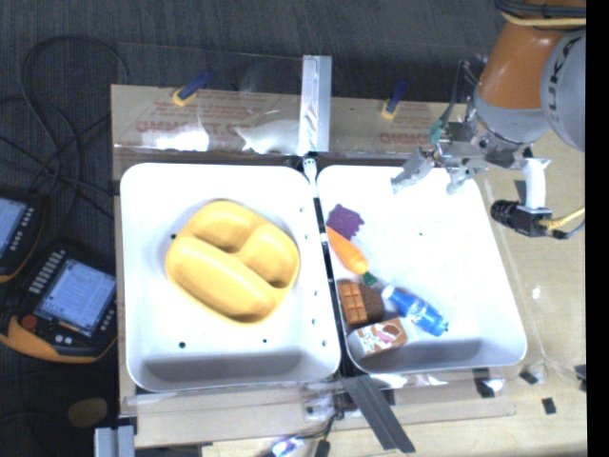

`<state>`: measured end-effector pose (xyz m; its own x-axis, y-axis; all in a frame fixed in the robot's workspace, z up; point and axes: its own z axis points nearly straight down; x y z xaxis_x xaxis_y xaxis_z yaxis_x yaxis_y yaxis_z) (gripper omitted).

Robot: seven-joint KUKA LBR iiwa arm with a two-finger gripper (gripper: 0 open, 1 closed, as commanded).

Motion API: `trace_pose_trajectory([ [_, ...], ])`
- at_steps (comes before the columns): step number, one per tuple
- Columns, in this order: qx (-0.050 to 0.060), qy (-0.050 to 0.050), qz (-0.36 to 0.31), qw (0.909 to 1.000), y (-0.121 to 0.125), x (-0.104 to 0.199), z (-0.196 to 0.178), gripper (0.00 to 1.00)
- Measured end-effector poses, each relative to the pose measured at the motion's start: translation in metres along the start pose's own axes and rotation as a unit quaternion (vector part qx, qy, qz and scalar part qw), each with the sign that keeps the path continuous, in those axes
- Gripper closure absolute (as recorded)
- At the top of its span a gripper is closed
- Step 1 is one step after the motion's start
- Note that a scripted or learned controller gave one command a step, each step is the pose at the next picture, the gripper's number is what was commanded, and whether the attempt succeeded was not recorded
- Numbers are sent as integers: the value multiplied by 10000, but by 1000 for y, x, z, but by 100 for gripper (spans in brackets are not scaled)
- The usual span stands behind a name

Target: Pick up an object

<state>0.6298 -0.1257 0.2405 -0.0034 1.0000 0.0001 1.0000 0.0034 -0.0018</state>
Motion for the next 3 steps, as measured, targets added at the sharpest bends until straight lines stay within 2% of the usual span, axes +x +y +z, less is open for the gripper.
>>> trace_pose_trajectory([
  [1,12,2,338,9994,-74,1,105,0],
  [2,-43,-10,-632,9980,-121,14,150,0],
  [3,-65,-19,-1392,9902,-52,23,151,0],
])
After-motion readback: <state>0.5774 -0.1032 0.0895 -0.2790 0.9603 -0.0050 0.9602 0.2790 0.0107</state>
